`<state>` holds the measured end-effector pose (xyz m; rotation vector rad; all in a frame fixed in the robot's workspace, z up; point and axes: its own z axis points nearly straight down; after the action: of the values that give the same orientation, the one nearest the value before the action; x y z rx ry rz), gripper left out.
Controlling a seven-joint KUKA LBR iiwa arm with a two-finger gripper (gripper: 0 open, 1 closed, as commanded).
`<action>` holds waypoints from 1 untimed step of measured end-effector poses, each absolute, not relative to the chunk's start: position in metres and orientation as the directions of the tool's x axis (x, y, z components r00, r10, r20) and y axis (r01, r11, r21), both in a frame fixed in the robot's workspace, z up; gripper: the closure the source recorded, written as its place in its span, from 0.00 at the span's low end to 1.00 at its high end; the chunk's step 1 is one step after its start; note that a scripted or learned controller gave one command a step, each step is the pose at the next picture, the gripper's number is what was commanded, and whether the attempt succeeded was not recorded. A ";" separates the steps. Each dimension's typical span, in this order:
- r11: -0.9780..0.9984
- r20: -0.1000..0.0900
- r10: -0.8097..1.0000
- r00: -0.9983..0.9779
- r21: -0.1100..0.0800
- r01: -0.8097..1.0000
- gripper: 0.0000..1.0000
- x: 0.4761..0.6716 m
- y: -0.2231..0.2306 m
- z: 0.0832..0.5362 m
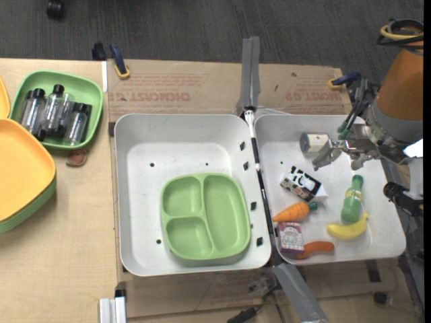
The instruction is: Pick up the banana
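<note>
Presently the banana (348, 229) lies in the right bin (269, 180), near its front right corner, curved with its ends turned up. A green bottle (352, 199) lies just above it, its base touching or nearly touching the banana. To the left sit a carrot (291, 212), a small pink carton (291, 238) and an orange-red piece (316, 248) at the front wall. A black-and-white packet (303, 184) lies mid-bin. The gripper (337, 152) hangs over the rear of the right bin, well apart from the banana, beside a small white cylinder (314, 142); jaw state: cannot tell, and nothing shows between them. The left bin (135, 180) holds a green divided tray (205, 215).
</note>
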<state>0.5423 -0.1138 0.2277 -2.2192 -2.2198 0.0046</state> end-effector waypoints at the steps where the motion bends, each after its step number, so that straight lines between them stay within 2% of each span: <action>1: 0.000 0.000 1.000 0.000 -0.004 1.000 0.00 0.542 -0.114 0.228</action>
<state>0.5423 -0.1138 0.2277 -2.2192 -2.2198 0.0046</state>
